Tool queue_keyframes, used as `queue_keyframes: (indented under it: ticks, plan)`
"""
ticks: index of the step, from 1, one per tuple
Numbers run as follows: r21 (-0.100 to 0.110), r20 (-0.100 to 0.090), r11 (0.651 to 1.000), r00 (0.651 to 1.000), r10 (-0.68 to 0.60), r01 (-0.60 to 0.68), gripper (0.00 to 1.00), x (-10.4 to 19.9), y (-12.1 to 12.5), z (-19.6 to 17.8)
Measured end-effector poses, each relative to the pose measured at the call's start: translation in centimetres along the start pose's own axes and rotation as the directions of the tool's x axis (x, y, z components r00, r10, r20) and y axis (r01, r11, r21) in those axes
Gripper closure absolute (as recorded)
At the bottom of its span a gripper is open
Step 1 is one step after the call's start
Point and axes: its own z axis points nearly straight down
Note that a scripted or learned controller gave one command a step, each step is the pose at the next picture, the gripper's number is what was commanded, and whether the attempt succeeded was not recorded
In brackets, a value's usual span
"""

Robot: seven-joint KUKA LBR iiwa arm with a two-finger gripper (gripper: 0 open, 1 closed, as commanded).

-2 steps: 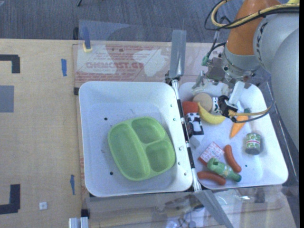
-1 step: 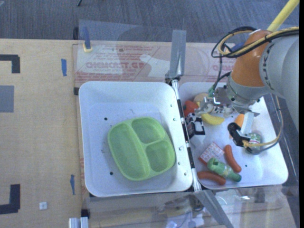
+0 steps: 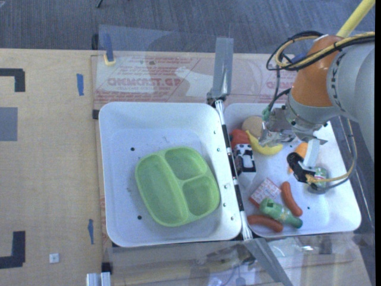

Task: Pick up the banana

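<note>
The arm is reaching in from the right and bending down over the right bin. Its orange band is sitting above the wrist, and yellow and black cables are looping around it. The end effector is hanging low at the back left part of that bin, directly over the banana. Whether its fingers are spread or closed I cannot tell, since the wrist is covering them from above.

The banana is lying in the right bin near its back left corner, curving under the end effector. Its yellow body is showing just below and left of the wrist. A tan ball is resting just behind it, and a red item is sitting just to its left, against the divider between the bins. A black and white box is lying just in front of the red item.

Nearer the front of the right bin, a pink card is lying beside a green bottle, with two sausages near them, one behind and one in front of the bottle.

The left bin is holding a green tray with three compartments, sitting towards its front right. Both bins are resting side by side on the table.
</note>
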Motion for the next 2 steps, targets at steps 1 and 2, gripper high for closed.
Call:
queue_keyframes:
  ticks: [1,2]
  plan:
    - [-0.001,0.001,1.0,1.0,0.0,0.0,0.0,-0.1,0.0,0.0]
    - [0.01,-0.001,0.994,0.994,0.113,-0.113,0.0,-0.2,-0.9,3.8]
